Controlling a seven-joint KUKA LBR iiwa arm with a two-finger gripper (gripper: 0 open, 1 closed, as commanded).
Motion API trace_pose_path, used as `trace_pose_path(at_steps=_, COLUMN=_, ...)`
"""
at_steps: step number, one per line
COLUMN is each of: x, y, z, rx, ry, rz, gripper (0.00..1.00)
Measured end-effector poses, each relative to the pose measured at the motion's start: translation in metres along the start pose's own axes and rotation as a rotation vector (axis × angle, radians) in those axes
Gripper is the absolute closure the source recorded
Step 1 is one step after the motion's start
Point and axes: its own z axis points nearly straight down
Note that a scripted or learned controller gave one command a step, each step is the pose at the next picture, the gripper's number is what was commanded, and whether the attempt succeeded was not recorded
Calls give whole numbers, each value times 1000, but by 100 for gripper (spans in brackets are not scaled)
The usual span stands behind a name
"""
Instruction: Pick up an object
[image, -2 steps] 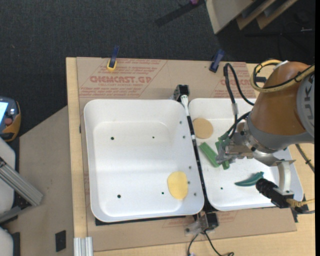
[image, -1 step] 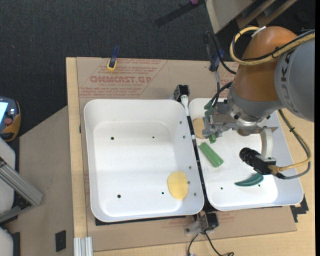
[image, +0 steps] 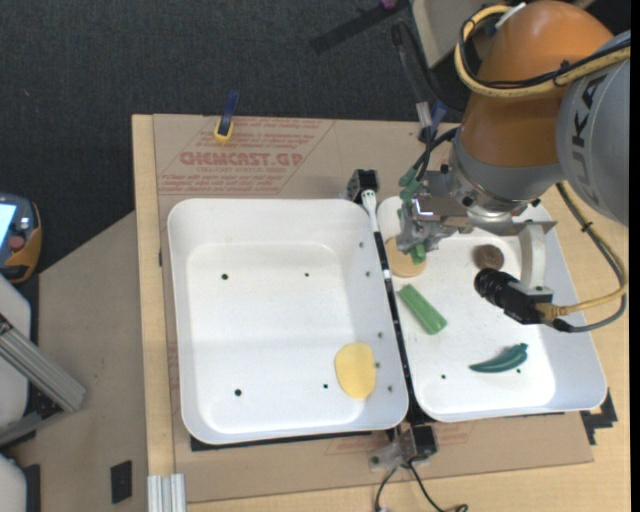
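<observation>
Our gripper (image: 413, 240) hangs low over the right bin (image: 570, 385), close to its far left corner, right above a tan disc (image: 403, 264) that lies against the wall shared with the left bin (image: 190, 300). We cannot tell how the gripper is set, since the wrist hardware hides it. The disc looks like the thing we are going for. Also in the right bin are a green stick (image: 422, 308) near the left wall, a dark green pepper (image: 500, 360) toward the near edge and a small brown lump (image: 488, 257) near the far edge; a yellow piece (image: 355, 370) lies in the left bin near its near right corner. We judge the main risk to be the wall: a disc this flat and this close to it may leave no room on that side, so we could strike the rim or push the disc away. Our arm (image: 520, 100) reaches in from the right, wrist pointing steeply down, orange band above it.
</observation>
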Motion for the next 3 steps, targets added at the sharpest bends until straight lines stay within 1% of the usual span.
trace_pose_path(at_steps=1, x=53, y=-41, z=19, rx=13, ry=0, rz=0, gripper=100)
trace_pose_path(at_steps=2, x=60, y=-29, z=-110, rx=-9, ry=2, rz=2, gripper=100)
trace_pose_path(at_steps=3, x=110, y=-43, z=-107, rx=5, ry=0, rz=0, gripper=100)
